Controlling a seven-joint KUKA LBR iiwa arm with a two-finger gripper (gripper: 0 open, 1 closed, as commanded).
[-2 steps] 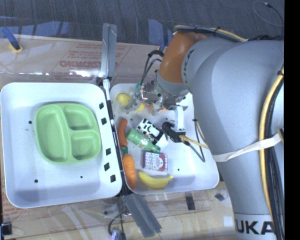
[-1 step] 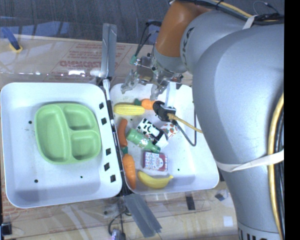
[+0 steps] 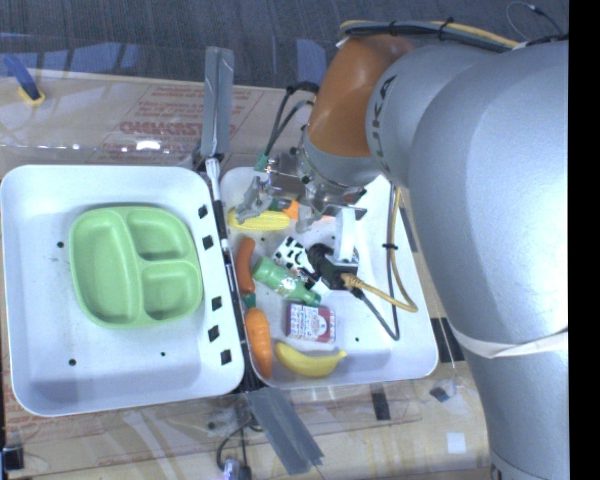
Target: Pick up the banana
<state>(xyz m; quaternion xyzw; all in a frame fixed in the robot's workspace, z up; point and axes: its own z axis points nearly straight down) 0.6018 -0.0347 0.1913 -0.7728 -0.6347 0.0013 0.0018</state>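
The banana (image 3: pixel 306 360) is yellow and curved. It lies at the front of the right bin (image 3: pixel 412 353), just below a red packet (image 3: pixel 310 323) and to the right of an orange carrot (image 3: pixel 259 340). My gripper (image 3: pixel 298 208) hangs over the back half of the same bin, beneath the orange wrist band (image 3: pixel 355 98). It is close to a yellow corn cob (image 3: pixel 263 222) and well behind the banana. Nothing of the banana is near it.
Also in the right bin are a green bottle (image 3: pixel 282 276), a black-and-white spotted block (image 3: pixel 293 253) and a reddish sausage-like piece (image 3: pixel 245 263). The left bin (image 3: pixel 40 368) holds a green divided tray (image 3: pixel 137 264). My grey arm covers the right side.
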